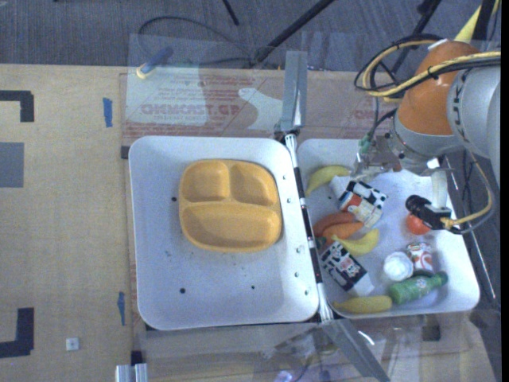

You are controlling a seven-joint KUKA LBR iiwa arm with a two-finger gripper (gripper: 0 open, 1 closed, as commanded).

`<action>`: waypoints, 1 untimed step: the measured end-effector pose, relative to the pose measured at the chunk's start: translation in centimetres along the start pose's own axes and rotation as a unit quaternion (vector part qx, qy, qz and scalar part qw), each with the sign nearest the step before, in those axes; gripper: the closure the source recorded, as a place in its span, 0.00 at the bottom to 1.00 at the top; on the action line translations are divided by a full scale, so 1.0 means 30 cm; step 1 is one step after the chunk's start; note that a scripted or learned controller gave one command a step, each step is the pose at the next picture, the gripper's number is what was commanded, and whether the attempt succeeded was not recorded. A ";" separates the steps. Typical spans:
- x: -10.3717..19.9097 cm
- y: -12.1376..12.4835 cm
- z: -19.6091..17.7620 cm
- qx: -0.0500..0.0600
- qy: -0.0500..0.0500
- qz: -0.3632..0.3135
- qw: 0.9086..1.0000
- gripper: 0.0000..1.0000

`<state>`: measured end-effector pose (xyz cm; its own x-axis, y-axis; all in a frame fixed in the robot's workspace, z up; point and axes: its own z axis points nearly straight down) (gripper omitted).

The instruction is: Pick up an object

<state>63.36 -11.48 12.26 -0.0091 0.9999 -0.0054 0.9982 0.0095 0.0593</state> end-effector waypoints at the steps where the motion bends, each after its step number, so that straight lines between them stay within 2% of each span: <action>1: -0.002 -0.001 0.001 0.001 0.000 0.000 1.000 0.00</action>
